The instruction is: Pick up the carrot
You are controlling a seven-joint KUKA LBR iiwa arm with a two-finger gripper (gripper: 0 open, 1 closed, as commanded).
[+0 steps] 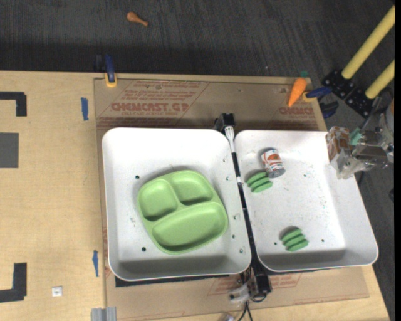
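Note:
A small orange carrot (296, 92) with a green top lies on the brown board just behind the right bin's (338, 213) far edge, next to a blue clamp. My gripper (348, 154) hangs over that bin's right rim, to the right of the carrot and nearer the camera, well apart from it. Nothing shows held in it.
The left bin (119, 188) holds a green divided plate (182, 210). In the right bin lie a small can (272, 162) and two green ridged pieces (258, 183) (292, 239). A small orange object (136, 19) lies on the dark floor at the back. Yellow bars (369, 44) stand at top right.

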